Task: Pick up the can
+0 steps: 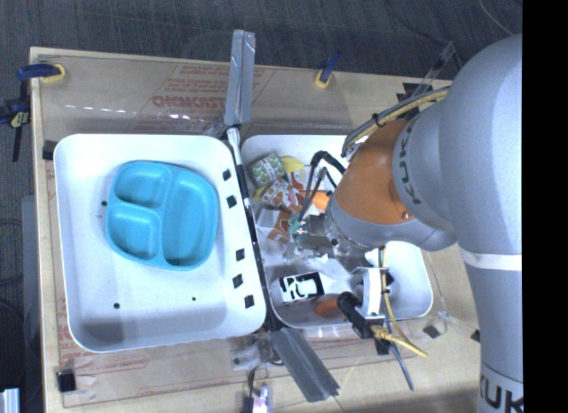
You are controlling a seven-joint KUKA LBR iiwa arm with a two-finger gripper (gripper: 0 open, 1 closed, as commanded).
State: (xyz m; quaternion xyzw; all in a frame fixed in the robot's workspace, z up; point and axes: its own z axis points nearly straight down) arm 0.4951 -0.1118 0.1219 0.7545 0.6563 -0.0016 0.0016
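In the right bin (417, 300), a small can-like item with a green and white label (266, 170) lies near the far left corner. The grey arm with its orange band (382, 191) reaches in from the right and covers much of this bin. My gripper (303, 232) is low over the jumble in the bin's middle, a little nearer than the can and to its right. The arm's own body hides what lies directly beneath it.
The left bin (80, 305) holds a blue divided plate (163, 214). Around the gripper lie colourful packets (288, 196), a black-and-white object (302, 287) and an orange piece (327, 306). A ridge (241, 242) separates the bins.
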